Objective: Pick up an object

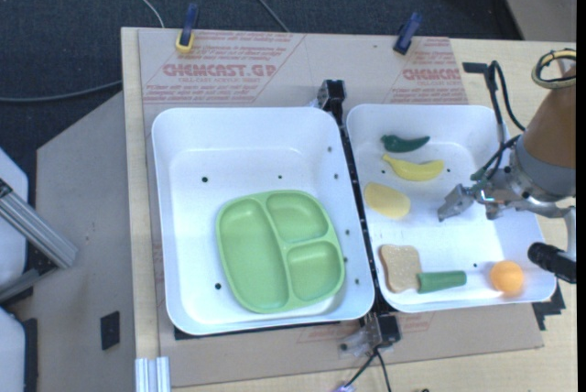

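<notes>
Approach step, nothing grasped yet. Gripper [465, 201] hangs over the right bin [366, 120] w/ fingers spread, holding nothing. Nearest pick: yellow piece [387, 201], just beside it toward the bench's middle. Next: shift over it, descend, close.

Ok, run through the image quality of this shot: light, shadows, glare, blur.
Camera view: even, diffuse light; the white bins look bright but keep their edges; soft shadows lie under the green divided plate and the banana; the gripper and arm look slightly soft against the sharper toy food; the dark floor at the top shows little detail.
</notes>
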